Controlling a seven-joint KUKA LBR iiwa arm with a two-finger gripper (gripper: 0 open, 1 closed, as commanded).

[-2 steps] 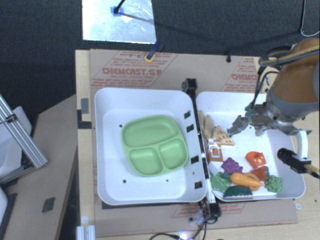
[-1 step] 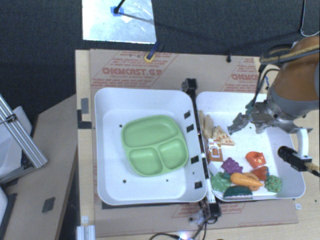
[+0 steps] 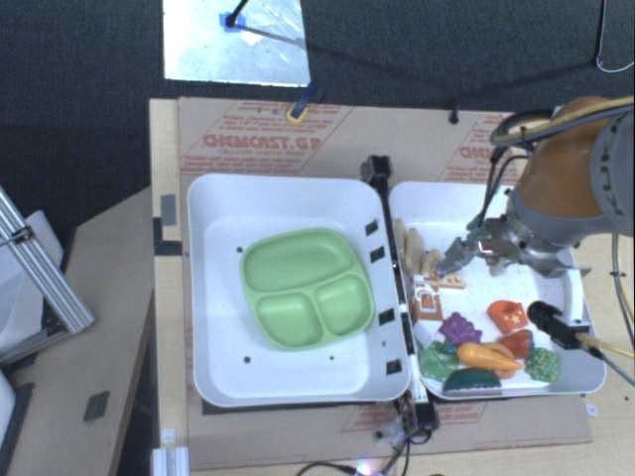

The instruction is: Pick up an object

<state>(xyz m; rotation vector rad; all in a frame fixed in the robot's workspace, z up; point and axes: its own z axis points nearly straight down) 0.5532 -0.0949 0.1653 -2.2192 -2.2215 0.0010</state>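
claw (image 3: pixel 454 257) low in right bin (image 3: pixel 566 377) | finger gap: can't tell | toy food pile (image 3: pixel 474 350) just below-right, apart from claw | green tray (image 3: pixel 303 288) in left bin (image 3: pixel 213 296)

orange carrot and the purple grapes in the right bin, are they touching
Cannot tell. In the camera view the orange carrot lies just below the purple grapes, their edges meeting or overlapping from this slant, with no plain gap and no plain contact.

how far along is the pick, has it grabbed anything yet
Done: the gripper has reached into the right bin, low near its upper left. In hand: nothing visibly between its fingers. Left: closing on an item and lifting it; the toy carrot, purple grapes and the rest lie in the bin.
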